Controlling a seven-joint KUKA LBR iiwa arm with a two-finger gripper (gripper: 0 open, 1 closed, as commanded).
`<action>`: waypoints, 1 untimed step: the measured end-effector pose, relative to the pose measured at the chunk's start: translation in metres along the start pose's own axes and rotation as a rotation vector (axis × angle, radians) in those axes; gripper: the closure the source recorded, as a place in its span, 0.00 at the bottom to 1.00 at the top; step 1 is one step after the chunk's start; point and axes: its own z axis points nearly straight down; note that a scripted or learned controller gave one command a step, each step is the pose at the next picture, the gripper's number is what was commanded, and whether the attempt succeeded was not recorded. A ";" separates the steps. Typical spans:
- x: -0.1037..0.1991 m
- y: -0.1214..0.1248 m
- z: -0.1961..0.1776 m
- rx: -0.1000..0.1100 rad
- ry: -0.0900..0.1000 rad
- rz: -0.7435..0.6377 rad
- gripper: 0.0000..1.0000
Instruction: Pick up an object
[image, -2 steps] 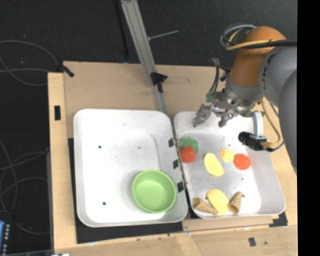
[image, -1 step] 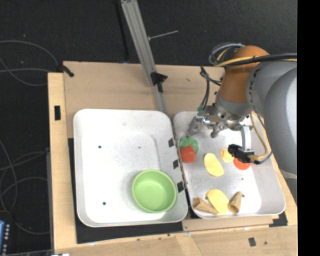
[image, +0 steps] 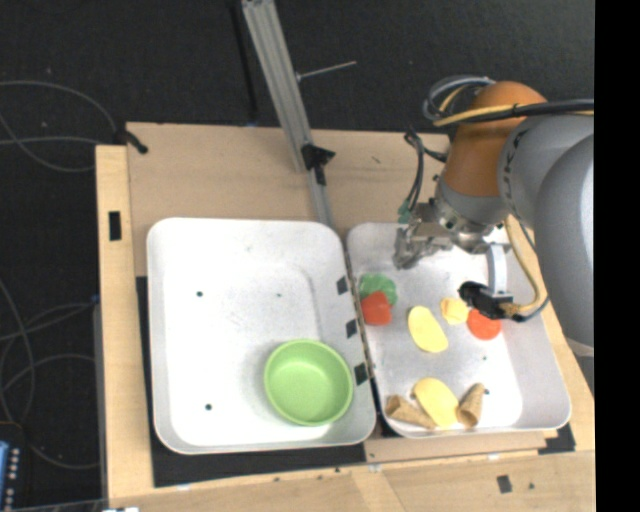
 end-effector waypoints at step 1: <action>-0.004 -0.003 -0.046 -0.002 0.001 -0.005 1.00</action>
